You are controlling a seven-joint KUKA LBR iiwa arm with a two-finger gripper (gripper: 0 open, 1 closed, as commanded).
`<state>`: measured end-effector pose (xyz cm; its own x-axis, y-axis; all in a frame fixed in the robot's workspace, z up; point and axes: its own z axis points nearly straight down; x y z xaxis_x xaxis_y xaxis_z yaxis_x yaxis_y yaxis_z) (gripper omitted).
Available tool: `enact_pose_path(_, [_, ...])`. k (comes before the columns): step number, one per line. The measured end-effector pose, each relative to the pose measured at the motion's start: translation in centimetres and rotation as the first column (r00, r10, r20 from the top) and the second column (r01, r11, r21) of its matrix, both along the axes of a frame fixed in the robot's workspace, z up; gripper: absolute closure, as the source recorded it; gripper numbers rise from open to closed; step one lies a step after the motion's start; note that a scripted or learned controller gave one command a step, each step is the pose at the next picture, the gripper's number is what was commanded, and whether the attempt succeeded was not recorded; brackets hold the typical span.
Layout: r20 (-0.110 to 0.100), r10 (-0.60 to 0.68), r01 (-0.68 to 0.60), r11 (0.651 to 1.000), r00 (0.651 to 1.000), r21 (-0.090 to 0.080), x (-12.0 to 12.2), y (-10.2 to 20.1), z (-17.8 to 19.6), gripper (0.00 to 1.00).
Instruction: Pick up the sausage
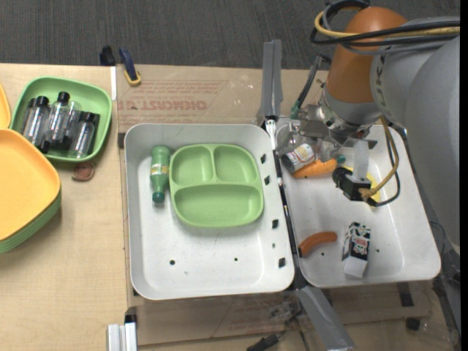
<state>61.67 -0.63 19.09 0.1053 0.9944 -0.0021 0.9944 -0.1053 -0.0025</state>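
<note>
The sausage (318, 241), small and reddish-brown, lies on the floor of the right bin (409, 262) near its front left corner. My gripper (306, 139) hangs over the back left part of that bin, just above an orange carrot (317, 169) and a small white container (299, 155). It is well behind the sausage and apart from it. The arm's orange band (358, 57) is above the wrist.
A black-and-white milk carton (357, 248) lies just right of the sausage. The left bin (146, 262) holds a green divided plate (216, 183) and a green bottle (159, 172). On the bench to the left are a green tray of dark bottles (62, 119) and stacked orange plates (22, 192).
</note>
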Motion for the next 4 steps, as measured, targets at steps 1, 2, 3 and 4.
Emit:
enact_pose_path(1, [-0.001, 0.204, -0.204, 0.979, 0.979, 0.001, -4.2, -8.0, 4.2, 0.0])
enact_pose_path(2, [0.0, 0.184, -0.184, 0.983, 0.983, 0.001, -0.5, -9.7, -6.2, 0.0])
enact_pose_path(3, [-0.002, 0.258, -0.258, 0.966, 0.966, 0.001, 2.5, -10.4, -10.0, 0.0])
enact_pose_path(4, [-0.005, 0.261, -0.261, 0.965, 0.965, 0.001, 2.5, -10.4, -9.2, 1.0])
